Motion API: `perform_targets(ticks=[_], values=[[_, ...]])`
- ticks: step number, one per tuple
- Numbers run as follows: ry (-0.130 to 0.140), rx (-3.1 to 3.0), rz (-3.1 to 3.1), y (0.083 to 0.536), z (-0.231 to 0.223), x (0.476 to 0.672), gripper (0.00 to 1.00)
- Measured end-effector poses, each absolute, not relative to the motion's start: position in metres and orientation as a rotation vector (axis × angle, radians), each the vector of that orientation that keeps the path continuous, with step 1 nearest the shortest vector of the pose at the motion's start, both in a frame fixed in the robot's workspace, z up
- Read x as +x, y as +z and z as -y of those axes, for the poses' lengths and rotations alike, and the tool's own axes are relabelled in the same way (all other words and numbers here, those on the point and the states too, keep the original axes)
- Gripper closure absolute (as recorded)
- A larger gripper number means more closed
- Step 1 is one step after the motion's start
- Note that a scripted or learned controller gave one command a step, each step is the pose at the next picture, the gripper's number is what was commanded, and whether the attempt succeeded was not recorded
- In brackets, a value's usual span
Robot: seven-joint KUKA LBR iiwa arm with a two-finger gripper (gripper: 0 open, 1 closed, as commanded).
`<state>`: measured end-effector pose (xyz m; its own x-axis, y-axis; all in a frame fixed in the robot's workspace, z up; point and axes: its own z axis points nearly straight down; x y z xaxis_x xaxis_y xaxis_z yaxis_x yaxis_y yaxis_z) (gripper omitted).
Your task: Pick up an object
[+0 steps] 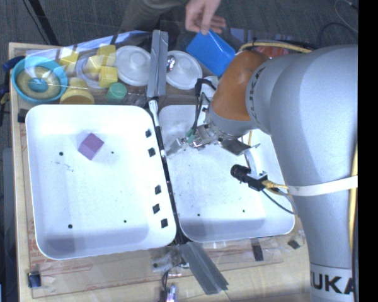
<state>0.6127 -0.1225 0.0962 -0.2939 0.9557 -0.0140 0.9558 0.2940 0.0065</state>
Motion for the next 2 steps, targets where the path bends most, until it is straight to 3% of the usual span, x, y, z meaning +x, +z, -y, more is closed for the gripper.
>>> perform_targets(ticks=[1, 2], values=[[-0.008, 2.152, -2.279, 0.094, 0.118, 0.657, 0.00], [0.000, 2.302, -2.138, 0.167, 0.156, 0.632, 0.00]])
